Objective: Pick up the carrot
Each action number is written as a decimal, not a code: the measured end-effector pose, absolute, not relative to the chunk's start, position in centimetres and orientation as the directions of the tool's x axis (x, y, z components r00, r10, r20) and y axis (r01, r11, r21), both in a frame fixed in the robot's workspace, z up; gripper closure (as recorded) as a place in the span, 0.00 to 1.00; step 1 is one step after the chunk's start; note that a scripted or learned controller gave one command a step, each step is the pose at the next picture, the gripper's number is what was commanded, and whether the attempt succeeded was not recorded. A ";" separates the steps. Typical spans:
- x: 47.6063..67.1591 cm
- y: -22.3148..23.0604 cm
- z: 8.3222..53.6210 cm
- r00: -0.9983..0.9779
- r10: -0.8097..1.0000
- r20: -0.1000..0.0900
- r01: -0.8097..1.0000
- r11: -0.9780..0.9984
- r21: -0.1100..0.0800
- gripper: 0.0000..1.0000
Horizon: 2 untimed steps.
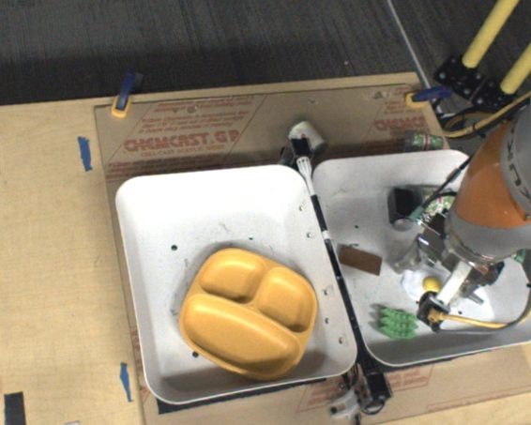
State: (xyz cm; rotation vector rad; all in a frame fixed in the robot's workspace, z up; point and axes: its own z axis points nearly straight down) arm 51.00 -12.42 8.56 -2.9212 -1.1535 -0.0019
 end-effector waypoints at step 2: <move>48.1 -9.6 9.5 0.661 0.750 0.004 0.750 -0.661 0.001 1.00</move>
